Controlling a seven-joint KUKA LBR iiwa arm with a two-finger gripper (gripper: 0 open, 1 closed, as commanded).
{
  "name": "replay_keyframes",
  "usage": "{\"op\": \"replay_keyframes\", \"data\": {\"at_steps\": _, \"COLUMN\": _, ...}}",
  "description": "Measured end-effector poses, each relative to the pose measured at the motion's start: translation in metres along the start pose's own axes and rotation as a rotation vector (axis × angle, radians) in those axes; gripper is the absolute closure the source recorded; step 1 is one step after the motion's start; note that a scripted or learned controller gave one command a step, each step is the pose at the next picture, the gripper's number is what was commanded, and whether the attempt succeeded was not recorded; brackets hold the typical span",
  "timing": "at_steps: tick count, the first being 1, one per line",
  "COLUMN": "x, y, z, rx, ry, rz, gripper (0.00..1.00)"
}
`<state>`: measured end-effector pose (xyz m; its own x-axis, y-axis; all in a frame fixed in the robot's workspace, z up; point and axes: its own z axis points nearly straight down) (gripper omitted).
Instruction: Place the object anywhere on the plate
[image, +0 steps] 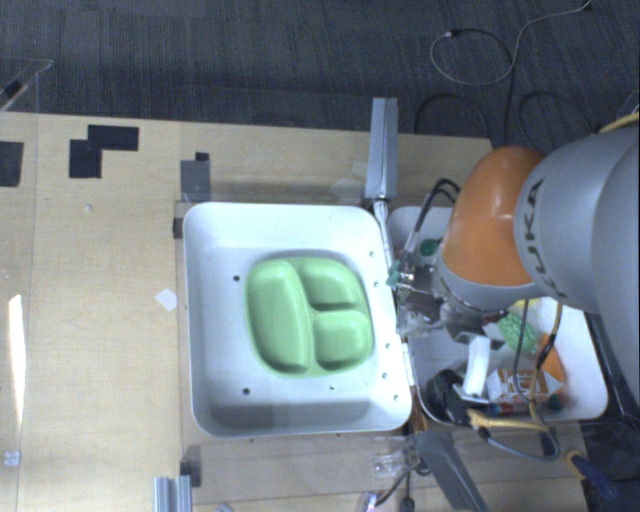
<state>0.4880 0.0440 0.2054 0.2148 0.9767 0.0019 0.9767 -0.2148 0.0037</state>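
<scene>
The jaws sit tucked under the wrist, hidden by the orange band (490, 235) directly above them, so I cannot tell whether they are open, closed or gripping anything. No item can be seen between them.

The thing to be moved is most likely one of the small pieces in the right bin (588, 372), on the far side of the jaws from the plate. A crinkled green piece (520, 332) lies close beside them, and an orange piece (551, 368) lies a little further off, toward the bin's outer wall. Both are partly covered by the arm (590, 220), and which of them is meant cannot be settled here.

Both look small and light. The green one seems soft and wrinkled (it may give when squeezed), so a pinch across its middle, where there is most bulk, looks safest. The orange one appears smoother and may slip — a grip across its narrow width should serve better than one at a tip.

The green, three-part plate (305, 315) rests in the middle of the left bin (215, 330), just across the shared bin walls from the jaws and well within reach.

The arm comes in over the right bin from the tabletop (100, 300) edge, with its wrist bent downward near the dividing wall — so the jaws seem to hang low over the right bin's inner side, pointing down.
</scene>
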Motion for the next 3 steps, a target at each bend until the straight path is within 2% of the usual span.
{"op": "replay_keyframes", "data": {"at_steps": 1, "x": 0.090, "y": 0.028, "z": -0.063, "rx": 0.001, "ry": 0.000, "rz": -0.111, "gripper": 1.00}}
{"op": "replay_keyframes", "data": {"at_steps": 2, "x": 0.146, "y": -0.033, "z": -0.044, "rx": 0.003, "ry": -0.001, "rz": -0.085, "gripper": 1.00}}
{"op": "replay_keyframes", "data": {"at_steps": 3, "x": 0.146, "y": -0.033, "z": -0.044, "rx": 0.003, "ry": -0.001, "rz": -0.085, "gripper": 0.00}}
